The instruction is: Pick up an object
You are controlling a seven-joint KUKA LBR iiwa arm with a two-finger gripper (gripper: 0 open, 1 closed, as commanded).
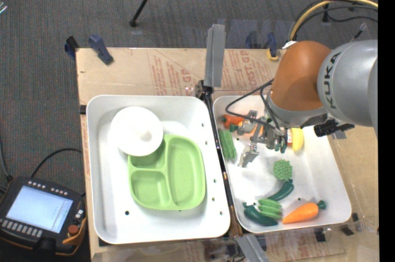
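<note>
Worktop (148, 69) is brown board w/ two shallow white bins side by side. Left bin (102, 193) holds a green divided tray (176, 177) w/ three compartments; a white round bowl (137, 130) sits upside-down-looking at the tray's upper-left corner, overlapping its rim.

Right bin (336, 180) holds the toy veg. Arm (345, 84) comes in from the right, grey body w/ orange band (299, 75) above the wrist, hanging over the bin's upper half. Pincer (249, 154) points down-left into the bin, metal fingers (246, 159) low, near the bin floor; nothing visible between them, but can't tell if they're spread or closed at this res.

Objs in right bin: green cucumber-like piece (228, 144) just beside the bin's left wall, left of the pincer and apart from it. Small orange piece (232, 121) near upper-left corner, partly under the wrist cabling. Yellow piece (297, 139) just right of the wrist hardware. Green bumpy piece w/ dark green stem (283, 177) mid-bin, below the pincer, not touching it. Along the front edge: dark green piece (254, 215), striped green piece (270, 207) touching it, and an orange carrot (302, 212) w/ green top to their right.

Black teach pendant (40, 211) w/ lit screen lies off the worktop at lower left.
</note>
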